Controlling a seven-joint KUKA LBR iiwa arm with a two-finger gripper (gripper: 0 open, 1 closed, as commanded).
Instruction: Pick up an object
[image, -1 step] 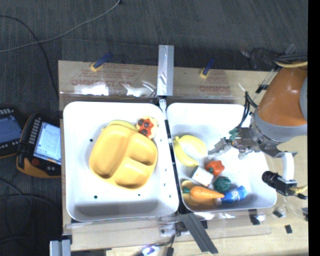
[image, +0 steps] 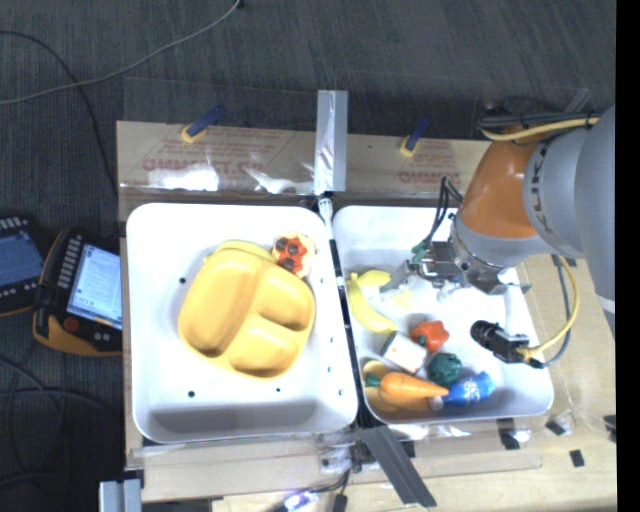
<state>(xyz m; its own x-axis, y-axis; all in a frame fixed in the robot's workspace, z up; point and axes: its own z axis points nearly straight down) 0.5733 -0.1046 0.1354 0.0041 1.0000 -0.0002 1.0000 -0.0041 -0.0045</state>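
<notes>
the banana (image: 368, 300) is looking like the closest toy to the hand (image: 432, 266), so it is the one i am guessing the pick is going for. it is lying in the right bin (image: 535, 395), near the wall the two bins are sharing, at about nine o'clock in that bin. the hand is hanging just beside it, toward three o'clock from the banana, low over the white floor. i cannot tell if the hand is wide or narrow, because the dark metal parts are hiding it, and nothing is showing inside it.

the banana is looking like a light toy, hard and smooth, so it may be slipping if it is squeezed on the curved tip. i am thinking the best place to take it is across the thick middle, where the sides are closest to flat.

more toys are sitting toward six o'clock in the same bin: an orange carrot (image: 407, 386), a small red thing (image: 431, 334), a dark green thing (image: 446, 367), a blue thing (image: 472, 386) and a white block (image: 403, 353). they are crowding close, so they are harder to grab alone.

the left bin (image: 150, 400) is holding a big yellow thing (image: 245, 308) and a little orange and black thing (image: 290, 251) at about one o'clock from it.
</notes>
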